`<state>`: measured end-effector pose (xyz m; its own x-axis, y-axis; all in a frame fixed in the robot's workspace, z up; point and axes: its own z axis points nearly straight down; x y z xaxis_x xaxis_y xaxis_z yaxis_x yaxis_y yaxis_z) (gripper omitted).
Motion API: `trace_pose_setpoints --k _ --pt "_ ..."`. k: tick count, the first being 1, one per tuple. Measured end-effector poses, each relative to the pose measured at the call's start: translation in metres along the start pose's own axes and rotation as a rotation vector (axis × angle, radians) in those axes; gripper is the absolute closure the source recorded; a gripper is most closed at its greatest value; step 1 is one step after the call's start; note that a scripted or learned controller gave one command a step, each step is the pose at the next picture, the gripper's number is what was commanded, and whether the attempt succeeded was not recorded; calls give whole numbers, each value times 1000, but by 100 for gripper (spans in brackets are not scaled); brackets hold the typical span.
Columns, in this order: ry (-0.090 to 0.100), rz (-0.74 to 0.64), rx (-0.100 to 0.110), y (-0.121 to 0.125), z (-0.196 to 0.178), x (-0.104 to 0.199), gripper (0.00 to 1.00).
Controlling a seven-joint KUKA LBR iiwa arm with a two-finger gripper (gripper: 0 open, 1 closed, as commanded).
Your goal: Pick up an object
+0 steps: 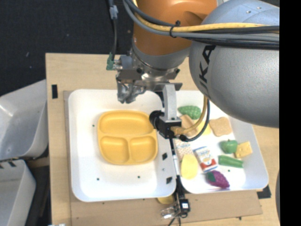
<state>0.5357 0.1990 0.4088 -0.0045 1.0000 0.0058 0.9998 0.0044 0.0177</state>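
Observation:
My gripper (128, 94) hangs over the far edge of the left bin (82, 175), just above the back rim of a yellow divided plate (127, 136) that lies in the middle of that bin. Nothing is visibly held. The right bin (256, 175) holds toy food: a leafy green piece (189, 111), a tan cracker (220, 125), a green pepper (228, 146), a yellow cheese wedge (243, 149), a green pod (230, 162), a small carton (205, 158), purple grapes (217, 179) and a pale yellow piece (189, 166).
The arm's orange band and grey body cover the top and the upper right, hiding the far part of the right bin. The bins meet along a ridge (174, 164). A wooden bench (56, 126) surrounds them. White containers (19, 121) stand at the left.

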Motion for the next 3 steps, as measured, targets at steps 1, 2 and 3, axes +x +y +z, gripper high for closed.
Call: trace_pose_setpoints --k 1,2,3 --pt "-9 -2 25 -49 54 -6 100" --pt "-12 5 30 -19 196 -5 100" --pt "1 1 -2 -27 -68 -23 100"
